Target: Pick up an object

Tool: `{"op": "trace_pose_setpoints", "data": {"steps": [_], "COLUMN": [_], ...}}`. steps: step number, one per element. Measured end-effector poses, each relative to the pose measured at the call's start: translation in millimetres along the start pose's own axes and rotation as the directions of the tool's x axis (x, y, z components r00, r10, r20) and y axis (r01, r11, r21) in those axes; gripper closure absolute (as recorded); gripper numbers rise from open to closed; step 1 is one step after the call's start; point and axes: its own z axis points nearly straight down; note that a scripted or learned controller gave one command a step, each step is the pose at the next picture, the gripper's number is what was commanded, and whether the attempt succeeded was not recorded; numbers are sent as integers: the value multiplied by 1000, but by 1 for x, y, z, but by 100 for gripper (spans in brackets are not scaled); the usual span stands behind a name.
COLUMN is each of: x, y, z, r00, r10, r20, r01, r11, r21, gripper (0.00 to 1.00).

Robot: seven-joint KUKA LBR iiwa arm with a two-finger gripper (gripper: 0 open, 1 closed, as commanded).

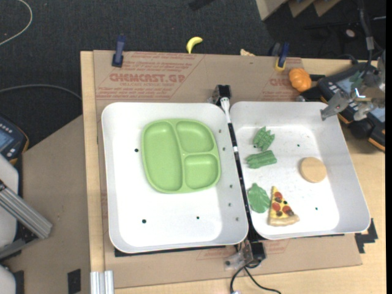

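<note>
Left bin (pixel 122 219) holds a green three-compartment plate (pixel 180 155), lying flat near its centre. Right bin (pixel 343 219) holds, left to right: three green leafy pieces in a column just beside the divider, top (pixel 264 138), middle (pixel 261 160), bottom (pixel 258 198); a pizza slice (pixel 282 207) touching the bottom leafy piece; a tan round disc (pixel 313 169) well apart toward the right wall. Gripper (pixel 358 100) sits off the right bin's far right corner, above the bench (pixel 153 72), holding nothing visible; fingers' state cannot be told.
</note>
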Motion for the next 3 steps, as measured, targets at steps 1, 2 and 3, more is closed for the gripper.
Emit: {"op": "trace_pose_setpoints", "data": {"steps": [1,2,3], "x": [48,86,128], "y": [-52,-138,-135], "z": [65,135,163], "r00": [1000,1000,1000], "r10": [0,2,-1], "r20": [-5,-7,0], "r01": [0,-2,1], "r11": [1000,1000,1000], "r21": [10,14,1], "gripper": [0,0,0]}}
